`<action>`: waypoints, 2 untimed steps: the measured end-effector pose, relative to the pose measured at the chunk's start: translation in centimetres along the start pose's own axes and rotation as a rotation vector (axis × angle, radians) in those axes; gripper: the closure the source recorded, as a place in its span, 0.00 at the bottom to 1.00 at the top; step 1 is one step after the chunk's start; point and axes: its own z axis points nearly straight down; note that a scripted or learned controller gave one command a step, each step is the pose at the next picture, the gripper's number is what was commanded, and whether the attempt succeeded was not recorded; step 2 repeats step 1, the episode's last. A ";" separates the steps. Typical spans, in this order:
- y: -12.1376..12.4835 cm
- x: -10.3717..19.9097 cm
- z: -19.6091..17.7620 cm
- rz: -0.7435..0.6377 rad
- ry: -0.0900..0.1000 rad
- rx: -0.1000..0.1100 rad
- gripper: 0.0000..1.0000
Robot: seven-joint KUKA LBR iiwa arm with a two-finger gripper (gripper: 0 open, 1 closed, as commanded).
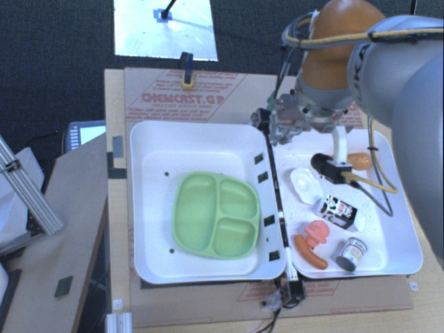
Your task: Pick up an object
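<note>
We locate the gripper [276, 127] at the far end of the dark divider strip [276, 200] that separates the two bins, at the far left corner of the right bin [411, 255]. From this angle we cannot tell whether it is spread apart or closed together. The grey arm [399, 75] enters from the right, with its orange band [340, 33] directly above the wrist. All small candidate objects lie in the right bin, nearer the camera than the gripper and apart from it. A white moulded piece [304, 184] lies closest to the gripper, near the divider. A tan rounded item [359, 161] lies to its right. A black-and-white carton [338, 212] lies on its side, just beside the white piece on the near side. A pink item [318, 232] sits in front of the carton, touching or almost touching an orange-red sausage [309, 252] that lies at a slant near the front wall. A small silver can [351, 253] rests to the right of the sausage. The left bin [149, 136] holds a green divided plate [215, 215], lying flat towards its front right
</note>
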 end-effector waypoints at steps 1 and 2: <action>-0.4 5.6 0.9 0.000 0.000 0.001 1.00; -0.4 5.6 0.9 0.000 0.000 0.001 1.00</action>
